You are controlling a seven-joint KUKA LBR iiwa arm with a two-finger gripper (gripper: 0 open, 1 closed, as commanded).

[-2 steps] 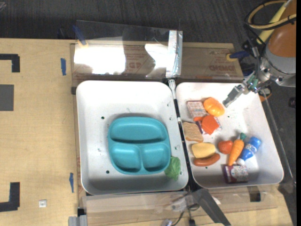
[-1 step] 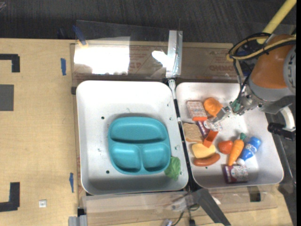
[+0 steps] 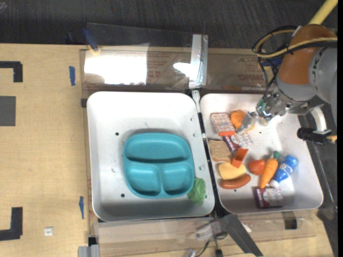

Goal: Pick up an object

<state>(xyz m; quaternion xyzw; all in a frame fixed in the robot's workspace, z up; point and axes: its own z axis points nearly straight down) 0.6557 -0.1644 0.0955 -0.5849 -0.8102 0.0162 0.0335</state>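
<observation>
While hovering, tool (image 3: 256, 116) just beside orange piece (image 3: 237, 116), right bin (image 3: 305, 183)

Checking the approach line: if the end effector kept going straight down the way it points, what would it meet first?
Probably the orange toy and the wrapped packet just below the end effector in the right bin; depth is unclear from this slant.
</observation>
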